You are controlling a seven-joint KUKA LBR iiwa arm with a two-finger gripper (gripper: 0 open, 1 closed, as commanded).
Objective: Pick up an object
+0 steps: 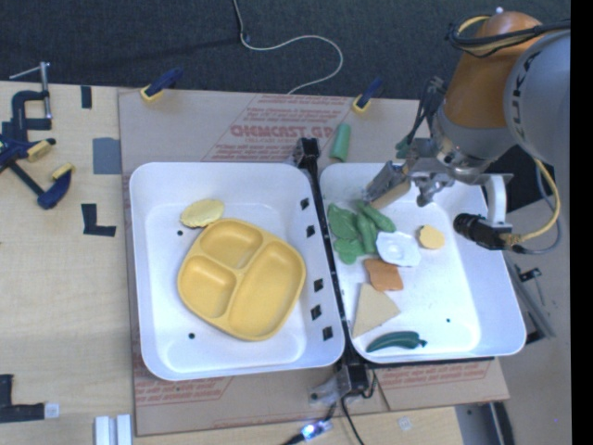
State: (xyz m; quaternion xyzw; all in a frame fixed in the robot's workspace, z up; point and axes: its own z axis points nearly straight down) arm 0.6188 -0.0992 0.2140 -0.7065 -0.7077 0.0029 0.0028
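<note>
The two white bins sit side by side so that things can be lifted out of one and set down in the other; the right bin (482,290) is the stocked one, and everything below is placed from it. The gripper (400,182) hangs over that bin's far left corner, its wrist tilted so the tool slants down toward the toys; whether it is open or closed cannot be told at this angle, and nothing shows between its tips.

Just under it, along the bin's left wall, lies a cluster of green leafy pieces (354,230); that is the likeliest target, since it is the nearest thing to the tool. Toward the bin's middle rest a white fried egg (397,247) and a small orange-yellow disc (431,238); nearer the front, an orange slab (383,275) overlaps a tan wedge (372,310), and a dark green pepper (397,342) lies against the front wall.

The left bin (153,248), adjoining the right bin's left wall, holds a yellow divided tray (242,278) and a pale yellow chip-like piece (201,212), plausibly as a drop zone.

As a judgement: the pick is not yet made; the descent calls for care, because the leaves crowd the wall.
</note>
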